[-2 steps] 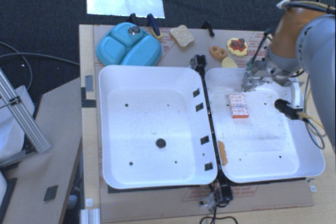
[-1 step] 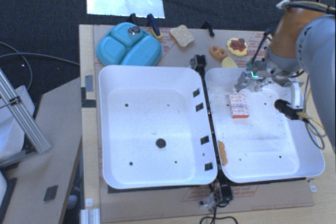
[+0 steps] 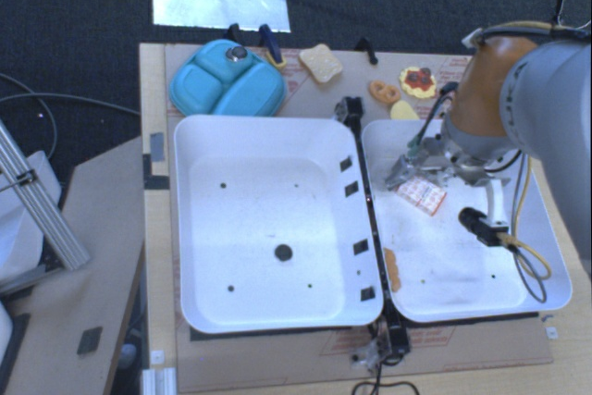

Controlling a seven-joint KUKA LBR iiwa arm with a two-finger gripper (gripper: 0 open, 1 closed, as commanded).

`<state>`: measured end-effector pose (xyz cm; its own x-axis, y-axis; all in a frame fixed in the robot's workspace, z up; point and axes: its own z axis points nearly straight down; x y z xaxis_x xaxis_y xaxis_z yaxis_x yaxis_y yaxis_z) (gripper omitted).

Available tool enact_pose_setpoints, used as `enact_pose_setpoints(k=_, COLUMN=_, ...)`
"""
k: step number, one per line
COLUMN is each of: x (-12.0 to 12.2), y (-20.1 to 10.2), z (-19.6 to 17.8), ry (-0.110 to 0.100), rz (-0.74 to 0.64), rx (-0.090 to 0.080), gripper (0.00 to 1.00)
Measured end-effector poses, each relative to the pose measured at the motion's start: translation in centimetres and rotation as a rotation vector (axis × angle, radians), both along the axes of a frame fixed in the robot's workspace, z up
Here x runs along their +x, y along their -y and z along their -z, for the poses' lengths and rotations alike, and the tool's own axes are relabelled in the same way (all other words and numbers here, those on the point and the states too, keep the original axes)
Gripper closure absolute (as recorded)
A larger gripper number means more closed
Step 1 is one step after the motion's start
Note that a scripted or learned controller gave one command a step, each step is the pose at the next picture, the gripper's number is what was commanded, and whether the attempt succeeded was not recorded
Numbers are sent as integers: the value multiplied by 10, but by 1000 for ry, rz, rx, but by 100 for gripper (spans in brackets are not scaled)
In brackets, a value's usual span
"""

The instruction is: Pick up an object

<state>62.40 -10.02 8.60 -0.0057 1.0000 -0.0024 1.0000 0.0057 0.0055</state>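
the pincer (image 3: 412,169) hangs low in the right bin (image 3: 518,291), poised for a grab at the red-and-white packet (image 3: 423,195) just beneath, though i cannot tell its grip.

My arm (image 3: 546,97) is smooth grey with a broad orange band (image 3: 486,92) above the wrist. Its metallic end effector (image 3: 416,166) carries a black cylindrical fitting (image 3: 481,225) beside it, trailing yellow and black cables (image 3: 527,259).
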Motion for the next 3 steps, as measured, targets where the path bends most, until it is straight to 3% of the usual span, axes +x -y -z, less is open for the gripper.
enact_pose_setpoints(k=1, x=48, y=52, z=-1, ry=4, rz=6, rx=-1, gripper=0)
enact_pose_setpoints(k=2, x=-10, y=43, z=-2, ry=5, rz=4, rx=0, gripper=0)
enact_pose_setpoints(k=3, x=-17, y=-14, z=-1, ry=1, rz=-1, rx=0, gripper=0)
